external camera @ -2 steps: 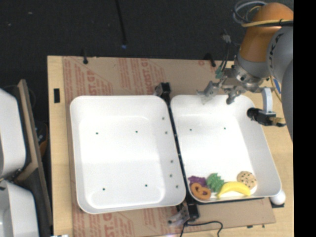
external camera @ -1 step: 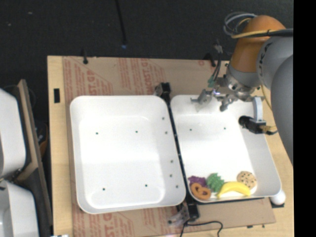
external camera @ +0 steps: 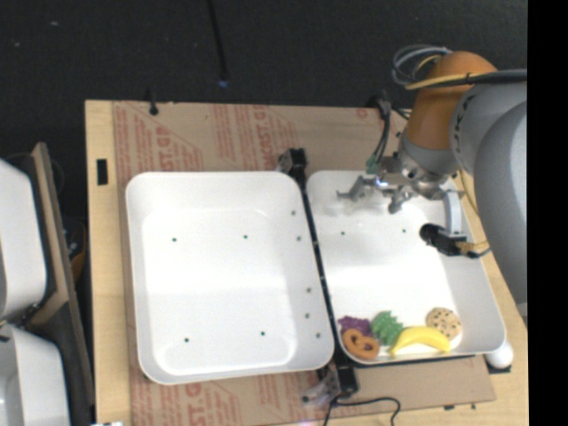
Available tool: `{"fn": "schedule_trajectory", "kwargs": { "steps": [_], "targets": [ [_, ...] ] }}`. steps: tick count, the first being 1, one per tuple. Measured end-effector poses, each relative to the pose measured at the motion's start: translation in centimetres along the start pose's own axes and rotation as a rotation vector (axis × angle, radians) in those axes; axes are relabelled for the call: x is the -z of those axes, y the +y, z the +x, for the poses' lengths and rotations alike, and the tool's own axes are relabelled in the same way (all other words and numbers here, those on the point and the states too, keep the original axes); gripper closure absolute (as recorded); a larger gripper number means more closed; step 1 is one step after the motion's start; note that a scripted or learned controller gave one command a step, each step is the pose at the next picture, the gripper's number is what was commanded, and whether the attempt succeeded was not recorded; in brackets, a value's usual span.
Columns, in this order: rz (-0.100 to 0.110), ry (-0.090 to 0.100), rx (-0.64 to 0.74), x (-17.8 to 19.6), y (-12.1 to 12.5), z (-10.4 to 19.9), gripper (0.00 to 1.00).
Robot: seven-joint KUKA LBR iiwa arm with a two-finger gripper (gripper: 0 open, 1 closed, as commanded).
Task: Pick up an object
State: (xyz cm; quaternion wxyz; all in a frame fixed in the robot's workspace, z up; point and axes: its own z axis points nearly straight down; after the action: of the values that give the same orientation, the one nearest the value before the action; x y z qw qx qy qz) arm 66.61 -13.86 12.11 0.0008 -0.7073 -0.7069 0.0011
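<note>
Overhead, camera view: the gripper (external camera: 377, 191) hangs at the 12 o'clock end of the right bin (external camera: 461, 284), its fingers spread and nothing between them. Toy foods cluster at the bin's 6 o'clock edge: a purple grape bunch (external camera: 353, 325), a brown pretzel (external camera: 360, 344), a green leafy piece (external camera: 387, 326), a yellow banana (external camera: 420, 339) and a cookie (external camera: 444, 323). The left bin (external camera: 222, 273) lies at 9 o'clock. Judged step: approach, no grasp yet. Next, the gripper must travel toward 6 o'clock, descend over one item and close.
</note>
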Motion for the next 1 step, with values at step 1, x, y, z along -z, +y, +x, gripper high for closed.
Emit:
{"fn": "schedule_trajectory", "kwargs": {
  "steps": [1],
  "targets": [
    [-0.002,0.0,0.0,-2.12,-0.01,-0.05,0.0]
  ]
}}
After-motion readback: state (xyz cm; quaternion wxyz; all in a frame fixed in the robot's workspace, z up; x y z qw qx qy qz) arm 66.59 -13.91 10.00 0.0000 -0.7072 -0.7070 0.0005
